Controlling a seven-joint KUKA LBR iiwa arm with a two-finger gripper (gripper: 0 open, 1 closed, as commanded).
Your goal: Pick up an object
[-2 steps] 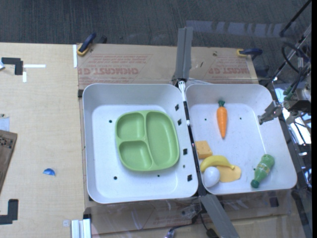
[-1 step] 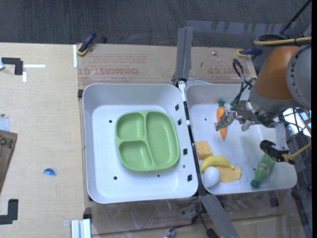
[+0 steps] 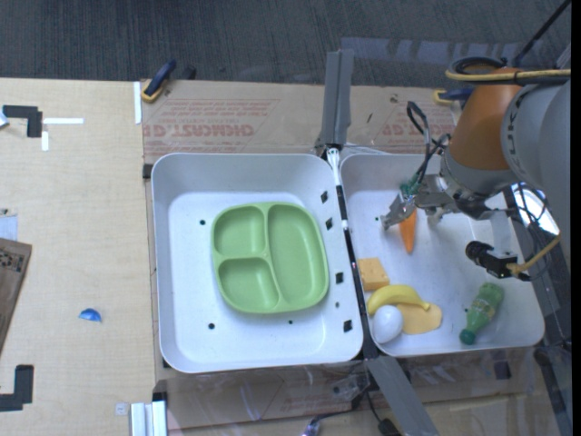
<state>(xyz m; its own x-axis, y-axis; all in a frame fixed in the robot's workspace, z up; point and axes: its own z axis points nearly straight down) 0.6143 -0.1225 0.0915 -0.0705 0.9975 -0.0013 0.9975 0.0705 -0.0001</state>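
My gripper (image 3: 408,211) hangs over the back of the right bin (image 3: 517,339), reaching in from the right. An orange carrot (image 3: 408,234) points downward from it, its upper end between the two fingers, so the gripper is shut on the carrot. One grey finger (image 3: 396,216) shows just left of the carrot's top. Whether the carrot's lower tip touches the bin floor, I cannot tell.
In the right bin's front lie a yellow block (image 3: 372,272), a banana (image 3: 396,296), a white egg (image 3: 388,323), an orange-yellow piece (image 3: 427,317) and a green bottle (image 3: 479,312). A green divided plate (image 3: 270,257) lies in the left bin (image 3: 172,243).
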